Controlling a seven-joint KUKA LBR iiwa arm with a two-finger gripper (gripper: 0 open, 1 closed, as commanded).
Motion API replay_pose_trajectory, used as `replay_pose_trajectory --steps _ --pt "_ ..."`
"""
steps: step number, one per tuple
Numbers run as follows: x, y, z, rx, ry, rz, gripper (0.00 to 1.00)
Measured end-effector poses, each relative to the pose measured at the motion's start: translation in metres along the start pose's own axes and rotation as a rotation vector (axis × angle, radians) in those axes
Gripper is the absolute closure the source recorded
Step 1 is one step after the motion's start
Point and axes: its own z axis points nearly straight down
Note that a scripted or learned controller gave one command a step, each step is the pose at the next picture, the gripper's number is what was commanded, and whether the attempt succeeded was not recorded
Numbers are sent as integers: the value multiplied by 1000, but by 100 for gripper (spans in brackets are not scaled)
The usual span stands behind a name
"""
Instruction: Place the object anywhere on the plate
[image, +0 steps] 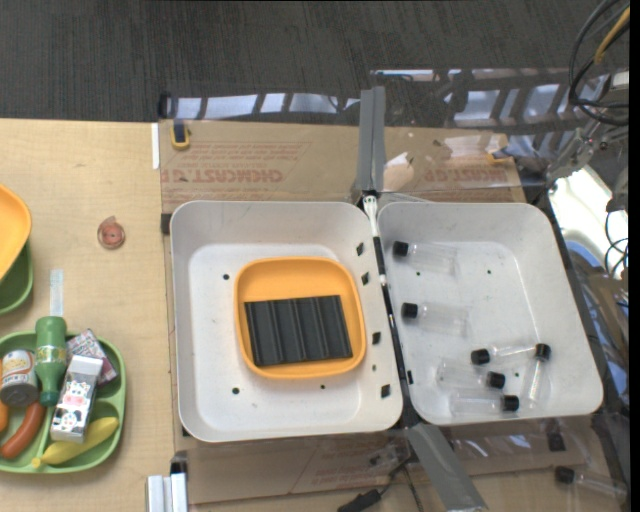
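Two shallow white plastic bins stand side by side on brown cardboard (250, 165), and their inner edges touch. In the left white bin (203, 330) lies a yellow-orange plate with rounded corners (296, 272), about in the middle of the floor. A dark grey ribbed rectangular mat (300, 331) covers most of the plate's inside. The task's things are in the right white bin (560, 290): six small clear plastic vials with black caps, all lying flat and all apart from the plate. One vial (402, 249) is near the top left corner, and a second vial (410, 312) lies below it, close to the left wall. The other four vials (497, 379) lie loosely together near the lower right part of the floor; their clear bodies are hard to see against the white. Whether the gripper is spread or pressed together, I cannot tell. On the light wooden table to the left stands a green tray (100, 445) with toy food, among it a green bottle (50, 347), and further up a small pink round thing (111, 233) lies alone.
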Motion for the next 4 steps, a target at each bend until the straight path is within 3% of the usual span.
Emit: replay_pose_trajectory --steps 1,2,3,4 --pt "0 0 -22 2 0 -233 0" --pt "-1 0 -16 0 0 -380 0" --pt "0 0 21 -2 -1 -760 0" --pt "-6 3 17 -2 -3 -1080 0"
